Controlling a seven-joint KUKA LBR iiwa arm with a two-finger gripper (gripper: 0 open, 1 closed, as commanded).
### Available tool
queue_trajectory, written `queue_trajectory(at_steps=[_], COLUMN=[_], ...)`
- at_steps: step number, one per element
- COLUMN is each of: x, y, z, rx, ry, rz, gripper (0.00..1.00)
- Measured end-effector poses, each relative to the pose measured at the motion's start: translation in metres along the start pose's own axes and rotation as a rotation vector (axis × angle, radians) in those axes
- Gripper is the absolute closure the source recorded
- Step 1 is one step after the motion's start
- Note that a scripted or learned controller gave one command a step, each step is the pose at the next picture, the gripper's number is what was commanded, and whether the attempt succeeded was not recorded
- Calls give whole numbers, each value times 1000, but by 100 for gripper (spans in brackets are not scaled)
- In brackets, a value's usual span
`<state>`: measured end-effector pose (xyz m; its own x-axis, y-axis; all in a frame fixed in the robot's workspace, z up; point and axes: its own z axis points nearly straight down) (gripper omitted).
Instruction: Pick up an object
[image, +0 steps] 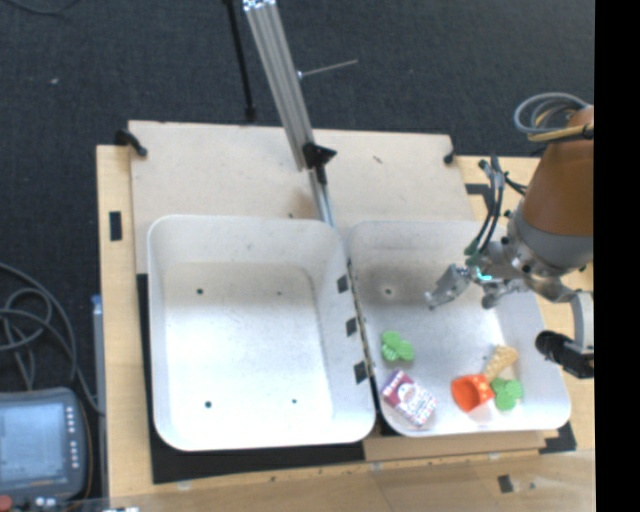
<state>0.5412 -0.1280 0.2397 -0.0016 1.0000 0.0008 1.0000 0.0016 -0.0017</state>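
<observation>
In the right bin (420, 250) lie a green lumpy toy (396, 348), a red and white packet (409, 398), an orange cup-like piece (468, 392), a tan piece (498, 360) and a green piece (507, 393). My gripper (462, 283) hangs over the upper middle of the right bin, above and to the right of the green lumpy toy. Its fingers (444, 288) point left and stand apart with nothing between them. The arm comes in from the right with its orange band (560, 190) above the wrist.
The left bin (250, 330) stands beside the right one, sharing a middle wall. A slanted metal rail (285, 85) rises from the back of the bench. A monitor (38, 445) and cables sit off the bench at lower left.
</observation>
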Motion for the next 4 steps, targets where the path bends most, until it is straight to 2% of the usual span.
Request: queue_trajectory(at_steps=[1,2,3,4], x=[0,-8,-3,-5], y=[1,-8,-14,-13], z=[-2,53,112,138], rx=[-4,2,3,-6], ry=[-1,-2,-1,-3], rz=[2,3,3,5], gripper=[0,0,0,0])
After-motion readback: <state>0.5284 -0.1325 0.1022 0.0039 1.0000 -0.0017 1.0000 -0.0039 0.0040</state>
